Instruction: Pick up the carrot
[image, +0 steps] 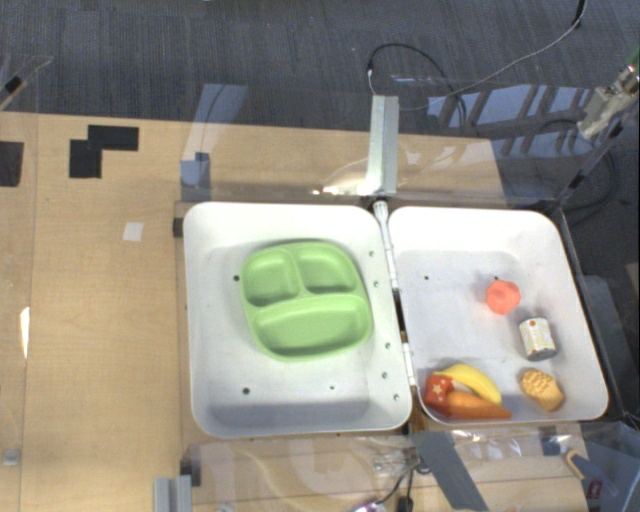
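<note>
In the camera view, the pincer (612, 104) appears as a small pale shape high at the far right edge, outside the bins, and I cannot tell whether it is apart or together. The carrot (476, 405) is well away from it, far below and across from the pincer, lying flat in the near corner of the right bin (470, 240) against the front wall. A banana (473, 381) lies touching the carrot on the side facing the pincer, and a red piece of fruit (437, 388) sits tight at the carrot's far end. A tan lump (541, 389) and a small can (537, 338) lie nearer the pincer's side, with an orange ball (503, 295) between the pincer and the pile. A green plate (305, 298) lies further off in the left bin (215, 300). The crowding is probably the main risk: a descent could close on the banana instead, or catch both and lose the carrot. The bin wall could also block one side of the pincer, and the ball's similar colour might draw a mistaken grab.
</note>
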